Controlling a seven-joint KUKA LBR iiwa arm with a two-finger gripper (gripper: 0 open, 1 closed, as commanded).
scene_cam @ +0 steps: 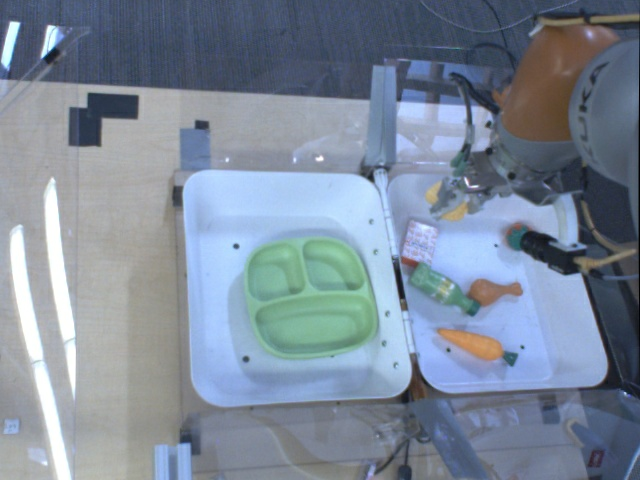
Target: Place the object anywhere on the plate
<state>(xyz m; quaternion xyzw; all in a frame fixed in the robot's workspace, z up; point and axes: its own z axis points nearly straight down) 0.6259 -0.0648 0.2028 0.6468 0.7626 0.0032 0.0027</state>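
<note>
Gripper (455, 190) sits low at back of right bin (575, 368), over a small yellow item (447, 208); grip state: can't tell. Green 3-section plastic plate (310, 298) lies in left bin (210, 268). Carrot (475, 345), bottle (442, 288) nearby.

the kuka arm (585, 88), at the upper right of the frame, shows a rounded grey shell beneath a broad orange band. thin black cables loop above it. pale metal parts form its gripper (462, 190).
</note>
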